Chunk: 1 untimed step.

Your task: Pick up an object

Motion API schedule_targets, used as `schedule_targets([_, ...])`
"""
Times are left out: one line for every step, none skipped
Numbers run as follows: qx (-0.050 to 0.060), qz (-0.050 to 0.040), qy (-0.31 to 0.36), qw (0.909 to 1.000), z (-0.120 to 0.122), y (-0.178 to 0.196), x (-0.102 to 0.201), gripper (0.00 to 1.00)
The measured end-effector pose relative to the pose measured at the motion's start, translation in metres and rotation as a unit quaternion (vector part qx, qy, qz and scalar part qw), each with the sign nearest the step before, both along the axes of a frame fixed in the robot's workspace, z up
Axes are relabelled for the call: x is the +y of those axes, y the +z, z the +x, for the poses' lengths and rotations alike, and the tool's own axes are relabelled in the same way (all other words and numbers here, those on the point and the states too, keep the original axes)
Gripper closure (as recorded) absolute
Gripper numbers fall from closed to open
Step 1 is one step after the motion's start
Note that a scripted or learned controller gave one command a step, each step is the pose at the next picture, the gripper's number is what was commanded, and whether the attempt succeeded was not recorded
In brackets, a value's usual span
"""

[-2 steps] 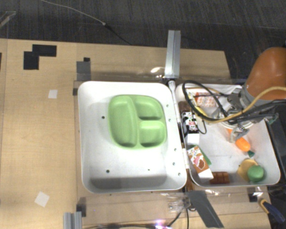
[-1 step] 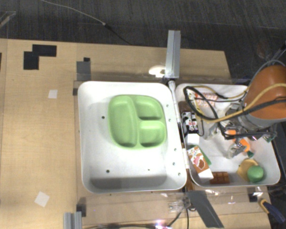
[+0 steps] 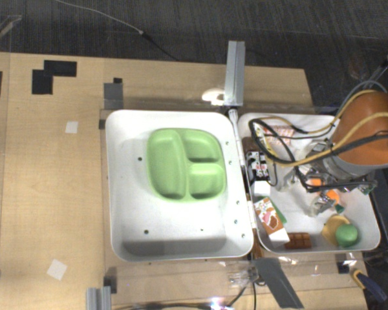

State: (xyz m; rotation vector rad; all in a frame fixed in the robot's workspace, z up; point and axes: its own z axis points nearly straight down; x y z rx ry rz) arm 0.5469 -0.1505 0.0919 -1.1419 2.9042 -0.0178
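Note:
My gripper point(image 3: 321, 197) hangs low over the right bin point(image 3: 368, 241), under the arm's orange band point(image 3: 372, 129) and a tangle of black and yellow cables. A small orange object point(image 3: 334, 195) lies right beside it. Just in front are a green ball point(image 3: 346, 235) and a pale yellow piece point(image 3: 334, 223) touching each other. Further left in that bin lie a brown bar point(image 3: 300, 240) and a small printed carton point(image 3: 269, 214). The gripper's body hides whatever sits directly beneath it.
The left bin point(image 3: 126, 237) holds a green divided plate point(image 3: 185, 163). A white block point(image 3: 261, 187) and a black-and-white item point(image 3: 257, 164) sit along the right bin's left wall. A metal post point(image 3: 235, 73) stands behind the bins.

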Motion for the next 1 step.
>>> schedule_targets([-0.008, 0.0010, 0.001, 1.0000, 0.0051, 0.0148, 0.0027, 1.00])
